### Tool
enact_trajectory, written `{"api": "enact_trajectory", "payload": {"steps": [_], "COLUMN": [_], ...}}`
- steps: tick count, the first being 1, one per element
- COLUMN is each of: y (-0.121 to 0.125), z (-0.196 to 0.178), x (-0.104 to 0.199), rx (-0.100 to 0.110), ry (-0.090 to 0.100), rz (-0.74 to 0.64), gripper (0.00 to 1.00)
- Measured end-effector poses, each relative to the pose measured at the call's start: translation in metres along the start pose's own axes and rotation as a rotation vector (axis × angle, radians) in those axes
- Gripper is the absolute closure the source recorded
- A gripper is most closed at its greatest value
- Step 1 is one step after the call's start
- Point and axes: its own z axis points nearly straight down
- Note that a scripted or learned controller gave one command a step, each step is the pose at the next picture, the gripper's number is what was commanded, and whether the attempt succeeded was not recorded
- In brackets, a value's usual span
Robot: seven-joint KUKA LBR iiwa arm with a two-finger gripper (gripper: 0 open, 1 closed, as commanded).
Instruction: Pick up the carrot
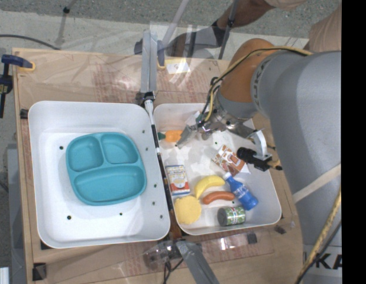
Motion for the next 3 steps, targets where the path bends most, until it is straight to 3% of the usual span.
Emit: {"api": "enact_trajectory", "payload": {"steps": [1, 3], "y": [0.0078, 0.0054], "z": [0.0107, 0.0109], "x": [0.0209, 0.0199], "rx": [-0.003, 0.006], "ry": [-0.016, -0.015], "rz": [-0.028, -0.216], "gripper": [0.00, 0.00]}}
